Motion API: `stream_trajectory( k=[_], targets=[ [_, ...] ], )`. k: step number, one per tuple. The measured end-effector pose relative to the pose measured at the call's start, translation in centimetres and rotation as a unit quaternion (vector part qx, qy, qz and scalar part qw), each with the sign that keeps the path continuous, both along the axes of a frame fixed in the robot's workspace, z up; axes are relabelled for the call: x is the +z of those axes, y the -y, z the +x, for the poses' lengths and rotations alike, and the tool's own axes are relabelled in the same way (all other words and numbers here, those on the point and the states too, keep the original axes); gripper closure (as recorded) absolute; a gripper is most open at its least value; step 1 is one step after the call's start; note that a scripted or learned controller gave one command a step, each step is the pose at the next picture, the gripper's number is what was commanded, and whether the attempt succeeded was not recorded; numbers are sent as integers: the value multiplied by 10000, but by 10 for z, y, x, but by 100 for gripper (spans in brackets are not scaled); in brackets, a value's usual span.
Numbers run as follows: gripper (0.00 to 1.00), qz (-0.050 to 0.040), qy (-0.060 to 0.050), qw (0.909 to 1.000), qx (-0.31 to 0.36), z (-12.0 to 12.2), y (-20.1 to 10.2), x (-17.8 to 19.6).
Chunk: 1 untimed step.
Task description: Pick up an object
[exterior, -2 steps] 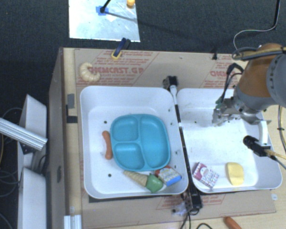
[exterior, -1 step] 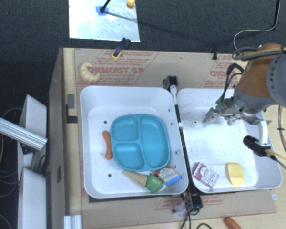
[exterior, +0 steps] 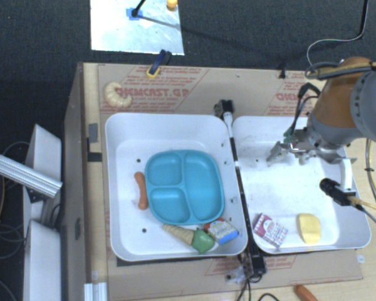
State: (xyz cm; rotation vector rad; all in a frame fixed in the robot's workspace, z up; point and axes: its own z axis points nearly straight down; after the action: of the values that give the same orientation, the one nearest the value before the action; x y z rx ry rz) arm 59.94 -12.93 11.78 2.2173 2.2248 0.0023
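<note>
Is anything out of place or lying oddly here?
Yes. A pale curled toy and a yellow-and-blue item lie on the cardboard behind the left bin, and an orange stick lies in front of the right bin.

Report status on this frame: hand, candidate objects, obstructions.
Hand over right bin, upper part, nothing visibly held. Nearest candidates: red-white packet, yellow block, at bin's front. Nothing between them and hand.

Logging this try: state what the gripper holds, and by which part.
Nothing. The two-finger gripper hangs open above the bare floor of the right white bin, nothing between its fingers.
</note>
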Motion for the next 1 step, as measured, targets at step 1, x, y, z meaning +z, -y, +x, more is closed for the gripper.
stream_trajectory(
  k=[1],
  targets=[
    [0,-2,-7,10000,-13,-34,-17,-34]
  ],
)
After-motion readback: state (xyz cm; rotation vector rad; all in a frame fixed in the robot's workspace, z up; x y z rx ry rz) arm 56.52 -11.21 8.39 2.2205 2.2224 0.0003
